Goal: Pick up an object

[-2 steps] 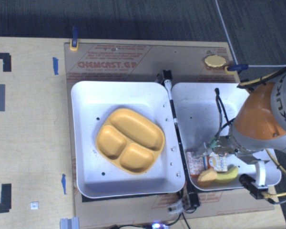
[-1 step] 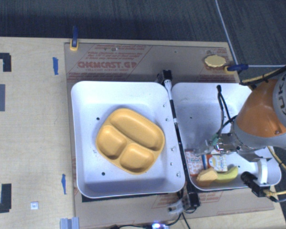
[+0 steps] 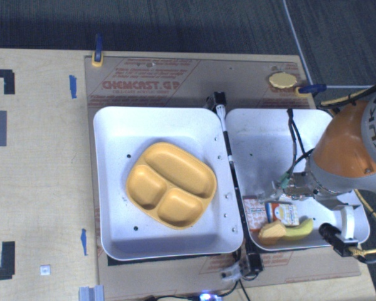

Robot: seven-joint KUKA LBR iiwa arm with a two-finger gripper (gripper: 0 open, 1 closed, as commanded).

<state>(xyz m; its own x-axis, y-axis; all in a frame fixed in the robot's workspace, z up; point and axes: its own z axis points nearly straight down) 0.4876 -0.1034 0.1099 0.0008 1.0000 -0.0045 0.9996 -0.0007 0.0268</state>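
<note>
Claw (image 3: 296, 190) above one banana (image 3: 299, 229); two bins (image 3: 106, 168), one yellow tray (image 3: 170, 184).

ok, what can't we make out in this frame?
- Gripper: open or shut is unclear in the camera view; the arm's orange band covers it.
- Small packet: label too small to read.
- Right bin: right side covered by the arm.
- Banana: overlaps a yellow item, boundary unclear.

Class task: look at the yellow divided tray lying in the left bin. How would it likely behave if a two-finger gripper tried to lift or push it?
The yellow divided tray looks moulded and rigid, so it probably keeps its shape. Its smooth, rounded humps give fingers little to pinch, so it may slip. Broad and low on the left bin floor, it would likely slide, not tip.
</note>
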